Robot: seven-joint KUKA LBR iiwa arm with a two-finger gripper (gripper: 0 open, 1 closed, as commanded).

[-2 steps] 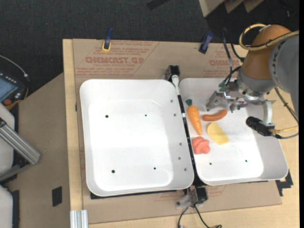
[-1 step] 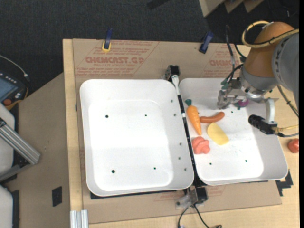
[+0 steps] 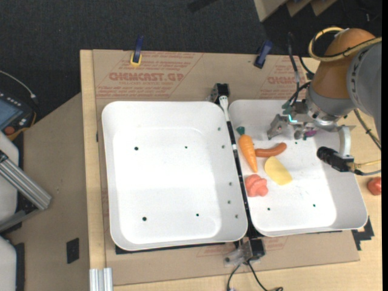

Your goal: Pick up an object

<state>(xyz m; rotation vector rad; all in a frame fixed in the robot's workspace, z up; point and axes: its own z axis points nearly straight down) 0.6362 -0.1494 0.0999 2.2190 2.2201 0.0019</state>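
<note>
Several toy foods lie in the right bin (image 3: 339, 211). An orange carrot (image 3: 247, 152) sits by its left wall. A reddish sausage (image 3: 270, 151) lies just right of the carrot. A yellow piece (image 3: 277, 171) and a pink lump (image 3: 257, 186) are nearer the front. My gripper (image 3: 290, 128) hangs over the far part of this bin, just beyond the sausage. It stands open with nothing between its fingers.
The left bin (image 3: 121, 162) lies beside the right one on a cardboard sheet (image 3: 176, 71). A small teal item (image 3: 240, 130) sits near the right bin's far left corner. A black cable end (image 3: 330, 157) hangs over the right bin. An orange object (image 3: 374, 186) rests outside at the right.
</note>
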